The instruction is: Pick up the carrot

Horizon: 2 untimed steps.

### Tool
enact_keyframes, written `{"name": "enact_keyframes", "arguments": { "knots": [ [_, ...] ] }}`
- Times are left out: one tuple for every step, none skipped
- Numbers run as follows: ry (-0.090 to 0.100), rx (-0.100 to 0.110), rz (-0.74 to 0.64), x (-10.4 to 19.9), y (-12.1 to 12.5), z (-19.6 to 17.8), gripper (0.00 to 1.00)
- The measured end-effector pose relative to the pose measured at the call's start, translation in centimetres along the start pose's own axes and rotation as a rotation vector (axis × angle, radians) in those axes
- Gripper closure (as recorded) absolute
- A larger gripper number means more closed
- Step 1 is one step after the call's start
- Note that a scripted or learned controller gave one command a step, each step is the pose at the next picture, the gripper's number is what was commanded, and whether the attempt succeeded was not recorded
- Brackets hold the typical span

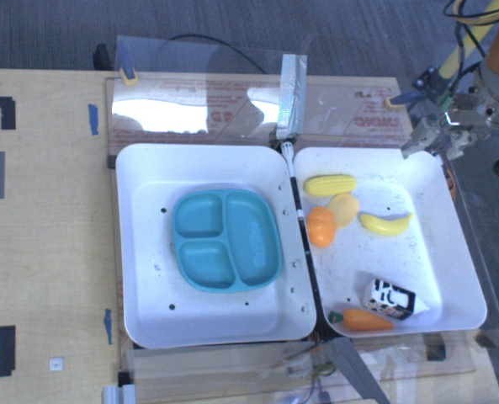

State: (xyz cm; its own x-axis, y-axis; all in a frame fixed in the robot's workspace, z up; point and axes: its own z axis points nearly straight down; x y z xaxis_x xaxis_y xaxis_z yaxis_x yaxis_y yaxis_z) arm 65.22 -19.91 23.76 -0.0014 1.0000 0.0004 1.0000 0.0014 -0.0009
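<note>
**Carrot at the near rim, arm parked off the bin**

Nearest the camera, the carrot [367,320] lies flat along the front edge of the right bin [451,251], green tip pointing left, just beside a black-and-white carton [391,299]. Farther back in that bin sit a corn cob [330,185], an orange [321,227] touching a pale yellow fruit [344,209], perhaps a lemon, and a banana [385,222]. The left bin [140,225] carries a teal divided plate [227,240]. The gripper [441,135] hangs over the right bin's far right corner, well apart from the carrot; whether its fingers are spread or closed cannot be told from this angle.
</note>
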Motion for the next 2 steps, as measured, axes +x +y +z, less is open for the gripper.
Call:
{"name": "enact_keyframes", "arguments": {
  "knots": [
    [0.000, 0.004, 0.057, 0.3, -10.0, 6.6, 0.00],
    [0.008, 0.006, 0.140, -1.4, -11.2, 10.6, 0.00]
  ]
}}
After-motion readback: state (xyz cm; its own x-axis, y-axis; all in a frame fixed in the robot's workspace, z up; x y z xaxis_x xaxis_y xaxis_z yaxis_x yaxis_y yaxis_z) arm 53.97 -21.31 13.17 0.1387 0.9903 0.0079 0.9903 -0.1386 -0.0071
